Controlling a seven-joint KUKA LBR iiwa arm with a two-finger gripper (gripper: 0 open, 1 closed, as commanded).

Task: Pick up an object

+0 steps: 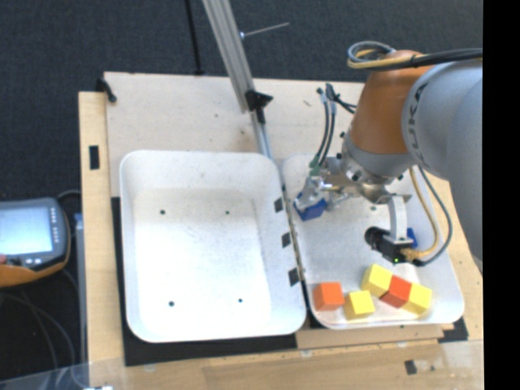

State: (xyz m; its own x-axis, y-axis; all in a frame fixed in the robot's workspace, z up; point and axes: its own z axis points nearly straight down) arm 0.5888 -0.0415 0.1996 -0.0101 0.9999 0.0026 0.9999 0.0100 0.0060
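My gripper (314, 200) hangs over the left side of the right bin (341, 242), close to its left wall. A small blue block (310, 210) sits tilted between its fingertips, and the gripper is shut on it. Along the bin's front edge lie an orange block (328, 295), a yellow block (359, 304), a second yellow block (377, 279), a red block (398, 291) and a third yellow block (419, 297).
The left bin (203, 246) lies beside the right one, their walls touching near the gripper. A slanted metal pole (236, 63) rises behind the bins. Arm cables (431, 218) loop over the right bin's right side. A handheld screen (28, 234) rests off the bench at left.
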